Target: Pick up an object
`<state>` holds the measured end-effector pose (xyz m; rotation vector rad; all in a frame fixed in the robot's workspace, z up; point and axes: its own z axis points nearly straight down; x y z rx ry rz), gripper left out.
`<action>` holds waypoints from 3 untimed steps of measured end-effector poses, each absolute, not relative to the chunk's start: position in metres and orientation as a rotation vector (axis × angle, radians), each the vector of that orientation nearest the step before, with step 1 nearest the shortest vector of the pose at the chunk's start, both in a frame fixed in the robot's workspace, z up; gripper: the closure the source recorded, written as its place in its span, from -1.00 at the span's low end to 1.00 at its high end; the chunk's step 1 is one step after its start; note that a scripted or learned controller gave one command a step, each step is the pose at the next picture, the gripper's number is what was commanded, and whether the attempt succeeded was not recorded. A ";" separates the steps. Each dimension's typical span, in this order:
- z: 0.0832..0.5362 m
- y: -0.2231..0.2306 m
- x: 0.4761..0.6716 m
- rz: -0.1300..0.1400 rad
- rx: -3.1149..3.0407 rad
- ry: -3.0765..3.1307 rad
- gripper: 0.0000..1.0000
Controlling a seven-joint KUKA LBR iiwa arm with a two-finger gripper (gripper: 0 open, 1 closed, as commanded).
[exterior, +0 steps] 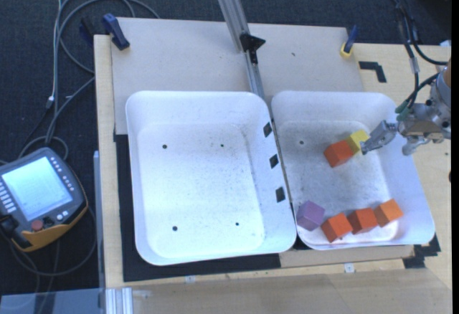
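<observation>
Orange block [339, 153] sits out in the middle of the right bin [412, 183], a bit toward the far side, with a small yellow block [358, 140] touching its upper right corner. The hand [378, 138] comes in from the right edge and its visible finger tip ends right at the yellow block. Honestly can't tell if it's clenched or released; just one finger is clear from this angle and nothing looks lifted off the bin floor.

Down along the near wall of the same bin there's a little lineup: purple block [310, 215] on the left, then three more orange blocks [362, 220] in a row climbing slightly to the right, all pretty much touching each other.

Left bin [193, 176] just has dark specks on its floor. Both bins sit side by side on the bench [179, 62], with a metal rail [229, 1] running down between them from the top. A teach pendant [39, 194] with a lit screen lies on the floor off to the left, cables looped above it.
</observation>
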<state>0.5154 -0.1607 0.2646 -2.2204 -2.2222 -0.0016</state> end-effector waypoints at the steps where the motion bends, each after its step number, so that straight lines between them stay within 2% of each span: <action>1: 0.238 -0.163 0.492 0.003 -2.219 -2.216 -1.00; 2: 0.289 -0.173 0.481 -0.005 -2.227 -2.226 -1.00; 3: 0.111 -0.173 0.570 0.004 -2.213 -2.219 -1.00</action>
